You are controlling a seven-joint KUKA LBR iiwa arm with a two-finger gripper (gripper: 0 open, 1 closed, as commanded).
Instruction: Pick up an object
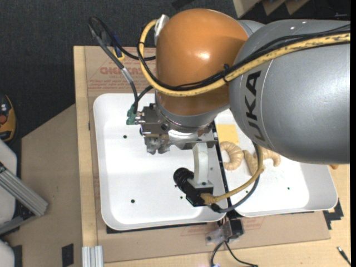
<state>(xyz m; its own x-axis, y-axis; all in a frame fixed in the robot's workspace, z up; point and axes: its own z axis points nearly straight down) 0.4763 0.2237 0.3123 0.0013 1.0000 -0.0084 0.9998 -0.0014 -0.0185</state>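
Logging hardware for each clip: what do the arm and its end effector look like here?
The arm is a thick, rounded grey casing with black KUKA lettering on its side. Above the wrist sits a glossy orange domed band. A yellow cable, paired with a black one, loops around that band and runs along the casing. The end effector below is a small dull-metal assembly.

Bench point(89, 227) topped with brown cardboard sheet point(83, 166), red printed lettering point(114, 71) at 11 o'clock. Two shallow white bins directly on the sheet, side by side. Left bin point(119, 188) toward 8 o'clock, few small dark dots on its floor. Right bin point(303, 196) toward 4 o'clock, mostly covered from above. Cardboard margin visible at 9 o'clock and along the 6 o'clock edge.
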